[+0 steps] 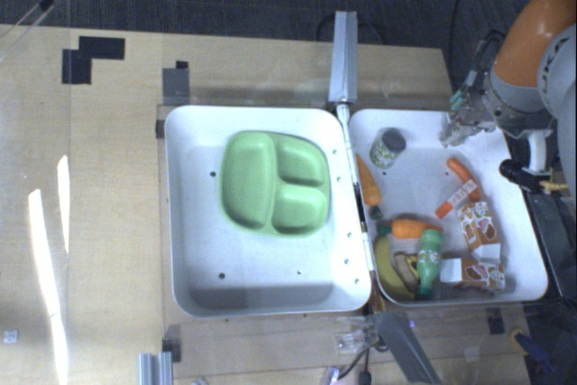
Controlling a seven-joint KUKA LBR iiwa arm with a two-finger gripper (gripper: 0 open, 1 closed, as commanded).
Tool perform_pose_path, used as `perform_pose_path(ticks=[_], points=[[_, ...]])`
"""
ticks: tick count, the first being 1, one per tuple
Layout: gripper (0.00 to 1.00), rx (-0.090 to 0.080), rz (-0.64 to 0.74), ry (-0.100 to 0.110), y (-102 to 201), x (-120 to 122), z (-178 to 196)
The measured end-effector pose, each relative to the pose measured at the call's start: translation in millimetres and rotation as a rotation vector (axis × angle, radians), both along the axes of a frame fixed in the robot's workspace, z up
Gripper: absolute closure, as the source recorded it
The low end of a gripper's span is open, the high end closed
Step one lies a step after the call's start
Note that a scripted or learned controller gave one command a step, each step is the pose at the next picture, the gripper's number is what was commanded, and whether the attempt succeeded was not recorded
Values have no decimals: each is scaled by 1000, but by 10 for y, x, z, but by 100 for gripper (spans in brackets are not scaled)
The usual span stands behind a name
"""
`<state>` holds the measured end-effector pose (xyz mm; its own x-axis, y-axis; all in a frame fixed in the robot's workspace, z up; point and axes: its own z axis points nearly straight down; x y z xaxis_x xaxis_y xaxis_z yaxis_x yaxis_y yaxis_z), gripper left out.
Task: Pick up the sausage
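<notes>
text: none legible | packets (478, 230): print too small to read

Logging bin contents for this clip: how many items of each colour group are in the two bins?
Green: 2, the divided tray and the bottle
Orange or red: 3, carrot, sausage, small orange piece
Yellow: 1, banana
Grey: 1, can
Printed packets: 2
Total: 9
</notes>
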<state>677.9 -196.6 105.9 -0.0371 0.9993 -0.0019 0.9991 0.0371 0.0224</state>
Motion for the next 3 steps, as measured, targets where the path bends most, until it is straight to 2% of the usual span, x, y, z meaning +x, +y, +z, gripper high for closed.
perform_pose_path(ticks=[1,2,3], points=[[0,2,1,2,10,-1,-3],[0,4,-62,16,-62,-648,-185],[0,0,-14,14,-43,-672,343]])
